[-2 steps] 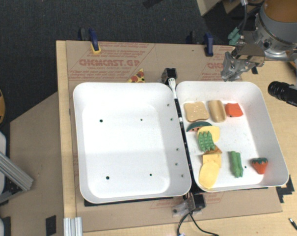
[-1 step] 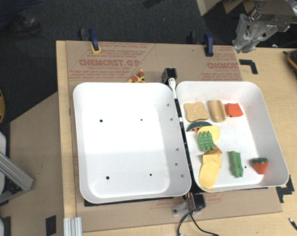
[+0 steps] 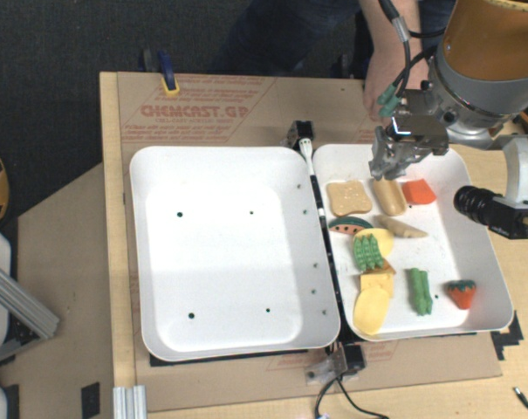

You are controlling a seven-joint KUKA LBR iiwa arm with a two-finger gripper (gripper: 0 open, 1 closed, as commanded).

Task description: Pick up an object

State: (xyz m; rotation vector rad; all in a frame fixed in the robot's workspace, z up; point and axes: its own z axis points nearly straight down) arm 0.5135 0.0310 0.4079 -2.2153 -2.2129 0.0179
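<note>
The arm enters at two o'clock, its upper body cut off by the top and right edges. Its end effector (image 3: 387,169) hangs over the right bin (image 3: 483,260), at about twelve o'clock within that bin; the tips are dark and crowded by cables, and whether they are apart or together cannot be told. Just below the tips lies a tan cylinder-shaped toy (image 3: 388,196), tilted, its upper end partly hidden by them. At its nine o'clock sits a toast slice (image 3: 348,197); at its three o'clock an orange block (image 3: 419,192). Towards six o'clock lie a green corn-like piece (image 3: 366,253), a yellow piece (image 3: 372,308), a green pepper-like piece (image 3: 419,290) and a strawberry (image 3: 461,293). The left bin (image 3: 224,251) lies alongside on the tabletop (image 3: 115,138).
</note>
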